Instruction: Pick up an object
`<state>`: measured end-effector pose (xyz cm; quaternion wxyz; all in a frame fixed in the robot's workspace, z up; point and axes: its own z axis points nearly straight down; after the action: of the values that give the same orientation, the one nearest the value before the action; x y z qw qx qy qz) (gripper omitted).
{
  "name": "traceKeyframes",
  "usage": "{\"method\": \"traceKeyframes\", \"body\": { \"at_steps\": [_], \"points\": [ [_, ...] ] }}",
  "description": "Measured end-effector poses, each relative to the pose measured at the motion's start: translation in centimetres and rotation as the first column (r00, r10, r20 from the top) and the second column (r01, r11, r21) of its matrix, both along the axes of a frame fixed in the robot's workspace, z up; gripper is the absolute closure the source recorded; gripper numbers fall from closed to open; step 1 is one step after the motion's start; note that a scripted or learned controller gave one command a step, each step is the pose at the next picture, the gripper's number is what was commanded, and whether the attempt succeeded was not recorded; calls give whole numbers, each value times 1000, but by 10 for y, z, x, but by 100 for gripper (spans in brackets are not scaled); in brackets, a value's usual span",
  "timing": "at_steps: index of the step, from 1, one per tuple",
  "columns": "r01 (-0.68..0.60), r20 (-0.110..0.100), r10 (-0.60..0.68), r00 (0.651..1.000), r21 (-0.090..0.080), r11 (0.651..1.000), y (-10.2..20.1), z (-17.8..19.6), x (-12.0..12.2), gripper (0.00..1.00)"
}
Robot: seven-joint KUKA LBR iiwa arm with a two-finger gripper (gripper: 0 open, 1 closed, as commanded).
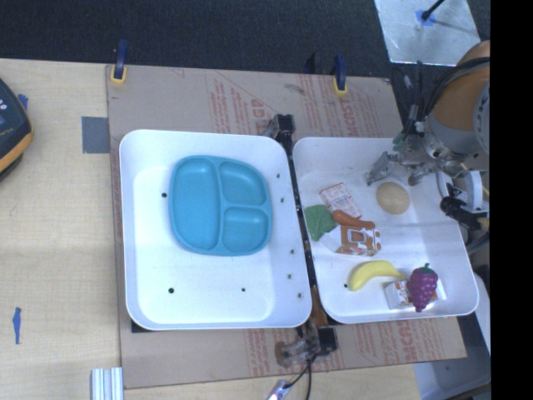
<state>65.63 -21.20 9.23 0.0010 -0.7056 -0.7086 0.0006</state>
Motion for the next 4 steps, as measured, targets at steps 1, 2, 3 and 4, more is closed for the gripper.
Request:
{"method": "traceKeyframes", "body": {
  "at_steps": [1,2,3,4],
  "points": [
    [-1,-1,1,1000,-1,1000,0,0,-32,0],
    [0,0,0,1000,0,1000,0,0,0,0],
    [-1,-1,1,1000,-2,1000,0,0,-37,0],
    [1,0,-1,1000,0,1000,0,0,0,0]
  ]
}}
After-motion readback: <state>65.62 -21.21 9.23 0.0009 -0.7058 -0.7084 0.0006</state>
